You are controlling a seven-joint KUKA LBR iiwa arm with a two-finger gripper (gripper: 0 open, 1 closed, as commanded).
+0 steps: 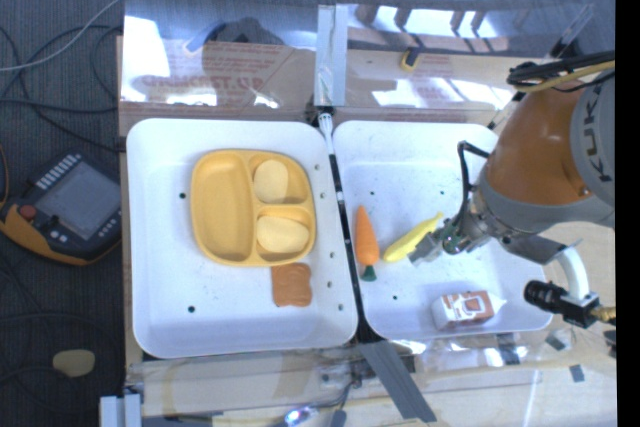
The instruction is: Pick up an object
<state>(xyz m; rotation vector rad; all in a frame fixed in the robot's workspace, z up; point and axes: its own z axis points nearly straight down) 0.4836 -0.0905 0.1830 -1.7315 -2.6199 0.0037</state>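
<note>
Objects counted in the right bin [400, 170]: one carrot [366, 237], one banana [411, 239], one carton [465, 308]; gripper [432, 246] closure cannot be told.

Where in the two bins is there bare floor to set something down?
Right bin: bare across the far half, above the carrot and banana; crowded near the gripper and small carton. Left bin: bare strips left of and below the yellow tray, beside the brown patty.

Grey arm [560, 185] with broad orange band (black cables alongside), "KUKA" lettering.
</note>
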